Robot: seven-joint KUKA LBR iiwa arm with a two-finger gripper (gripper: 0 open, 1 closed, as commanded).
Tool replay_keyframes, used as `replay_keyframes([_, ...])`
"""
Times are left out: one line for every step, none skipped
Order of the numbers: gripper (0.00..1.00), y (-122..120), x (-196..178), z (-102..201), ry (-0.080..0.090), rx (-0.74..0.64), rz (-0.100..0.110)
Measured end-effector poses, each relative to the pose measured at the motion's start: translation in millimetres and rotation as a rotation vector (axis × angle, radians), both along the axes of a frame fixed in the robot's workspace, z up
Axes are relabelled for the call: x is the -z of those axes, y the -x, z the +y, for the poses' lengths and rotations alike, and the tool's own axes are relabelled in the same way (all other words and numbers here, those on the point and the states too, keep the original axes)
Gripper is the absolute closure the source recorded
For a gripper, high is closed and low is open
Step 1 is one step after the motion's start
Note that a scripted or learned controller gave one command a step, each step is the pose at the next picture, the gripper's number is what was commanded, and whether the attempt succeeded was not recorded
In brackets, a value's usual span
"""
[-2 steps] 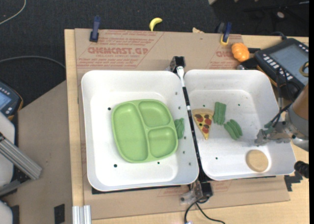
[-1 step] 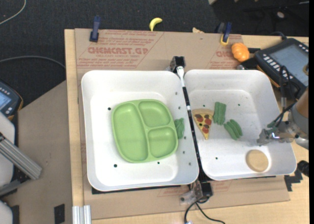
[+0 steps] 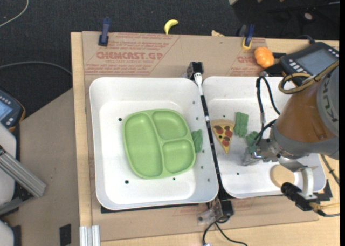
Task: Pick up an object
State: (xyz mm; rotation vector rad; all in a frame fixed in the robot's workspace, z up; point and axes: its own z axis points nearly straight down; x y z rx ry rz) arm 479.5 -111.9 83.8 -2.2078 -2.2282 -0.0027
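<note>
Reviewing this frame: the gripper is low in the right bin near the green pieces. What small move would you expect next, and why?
Probably a short lift to test the grasp. The gripper sits down in the right bin, right against a small green piece, with the pizza slice and another green block just to its left. Whether anything is actually between the fingers is not visible, so raising slightly would show it.

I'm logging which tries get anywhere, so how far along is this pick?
Done: the arm has reached into the right bin, and its hand is down beside a green piece. In hand: nothing that I can confirm; the view does not show a piece between its fingers. Left: grasp and lift. The pizza slice and another green piece lie on the bin floor, and the green divided plate sits in the left bin.
</note>
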Motion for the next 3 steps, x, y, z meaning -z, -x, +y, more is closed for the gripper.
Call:
replay_keyframes([1.00,-1.3,-132.2,-52.3,0.012,0.012,-0.016])
replay_keyframes([1.00,-37.0,-39.1,-115.4,0.007,0.014,-0.001])
replay_keyframes([1.00,2.1,0.9,-59.6,0.002,0.009,0.002])
